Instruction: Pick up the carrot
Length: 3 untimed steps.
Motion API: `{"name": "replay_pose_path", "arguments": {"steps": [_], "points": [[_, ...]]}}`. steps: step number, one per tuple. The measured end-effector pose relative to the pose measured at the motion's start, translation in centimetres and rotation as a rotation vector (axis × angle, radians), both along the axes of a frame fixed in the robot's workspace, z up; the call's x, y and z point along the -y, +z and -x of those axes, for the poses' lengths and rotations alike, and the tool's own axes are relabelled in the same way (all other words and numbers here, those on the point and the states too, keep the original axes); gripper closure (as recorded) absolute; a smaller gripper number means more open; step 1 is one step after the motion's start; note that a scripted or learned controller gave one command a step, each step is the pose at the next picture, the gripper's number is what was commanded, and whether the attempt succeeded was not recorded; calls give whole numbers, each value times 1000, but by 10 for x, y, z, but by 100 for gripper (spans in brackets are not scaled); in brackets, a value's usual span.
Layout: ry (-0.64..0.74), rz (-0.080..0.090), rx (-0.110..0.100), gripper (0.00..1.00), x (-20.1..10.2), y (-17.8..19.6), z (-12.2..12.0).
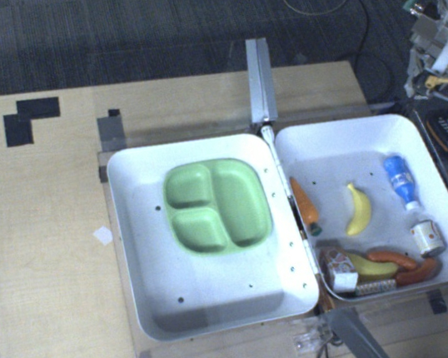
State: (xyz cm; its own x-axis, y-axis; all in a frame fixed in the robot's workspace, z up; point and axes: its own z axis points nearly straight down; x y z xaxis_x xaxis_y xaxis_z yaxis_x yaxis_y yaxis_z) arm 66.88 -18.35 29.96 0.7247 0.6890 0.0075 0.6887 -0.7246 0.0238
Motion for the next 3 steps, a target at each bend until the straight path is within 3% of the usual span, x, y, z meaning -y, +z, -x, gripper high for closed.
{"name": "replay_pose_path", "arguments": {"steps": [1, 2, 3], "points": [[8, 3, 4, 100, -1, 12, -1], [-480, -17, -16, 100, 12, 27, 6], [-469, -16, -14, 100, 10, 38, 5]]}}
